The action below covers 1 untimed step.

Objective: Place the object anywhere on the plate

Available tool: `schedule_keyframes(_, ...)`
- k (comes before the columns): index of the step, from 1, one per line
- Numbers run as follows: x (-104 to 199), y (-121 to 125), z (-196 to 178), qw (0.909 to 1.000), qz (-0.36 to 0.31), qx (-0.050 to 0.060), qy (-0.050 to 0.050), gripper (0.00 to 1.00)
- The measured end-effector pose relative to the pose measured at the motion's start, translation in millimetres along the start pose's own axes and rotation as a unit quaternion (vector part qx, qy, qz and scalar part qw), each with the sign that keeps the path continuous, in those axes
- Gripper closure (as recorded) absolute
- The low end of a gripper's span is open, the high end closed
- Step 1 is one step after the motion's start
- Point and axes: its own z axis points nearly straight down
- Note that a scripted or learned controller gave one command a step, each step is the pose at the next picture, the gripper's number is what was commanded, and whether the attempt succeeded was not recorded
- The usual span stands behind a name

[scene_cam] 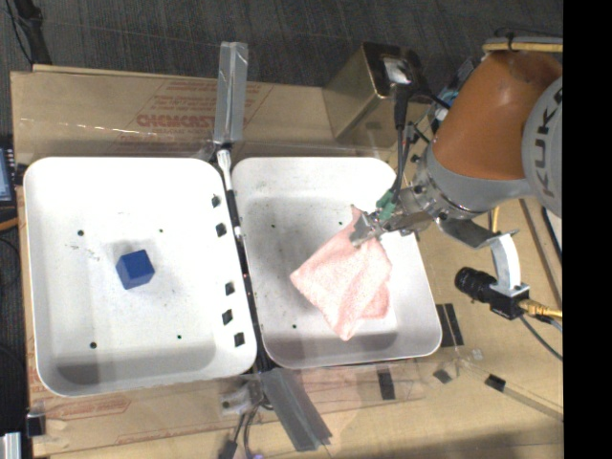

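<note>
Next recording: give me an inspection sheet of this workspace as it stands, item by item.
Surface: two white bins side by side, left bin and right bin, standing on printed cardboard.
Job's things: pink cloth in the right bin, its top corner drawn up to the gripper.
Clutter: blue cube on the floor of the left bin.
Grippers: gripper over the right bin, shut on the cloth's top corner.
Cables: dark cables below the bins, at the near edge.
Surroundings: dark carpet beyond the bench; metal bar at the seam between the bins.
</note>
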Motion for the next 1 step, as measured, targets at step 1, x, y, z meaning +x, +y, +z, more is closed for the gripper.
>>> schedule_keyframes(1,0.0,8.8,44.7,1.0,0.001,0.001,0.0,1.0)
